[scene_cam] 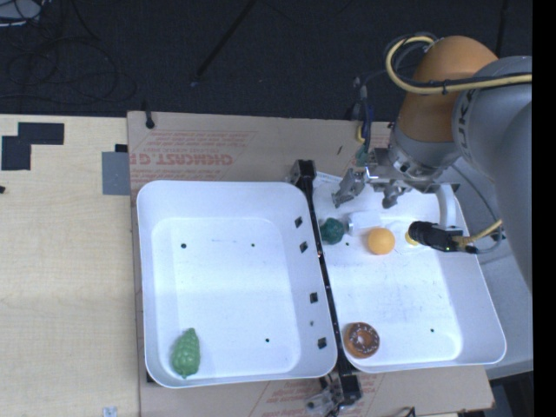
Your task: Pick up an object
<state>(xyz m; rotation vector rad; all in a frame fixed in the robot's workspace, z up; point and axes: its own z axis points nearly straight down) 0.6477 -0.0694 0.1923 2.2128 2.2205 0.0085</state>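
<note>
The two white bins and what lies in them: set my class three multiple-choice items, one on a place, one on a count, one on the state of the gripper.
1. Where does the light green object lie?
A. left bin, near corner
B. right bin, far corner
C. on the cardboard

2. How many objects lie in the right bin?
A. one
B. three
C. six

3. How are the fingers of the gripper?
A. shut on the orange ball
B. shut on the doughnut
C. spread, holding nothing

Answers: 1 A, it sits alone in the left bin. 2 B, dark green object, orange ball, doughnut. 3 C, its fingers stand apart above the bin's far edge.
</note>
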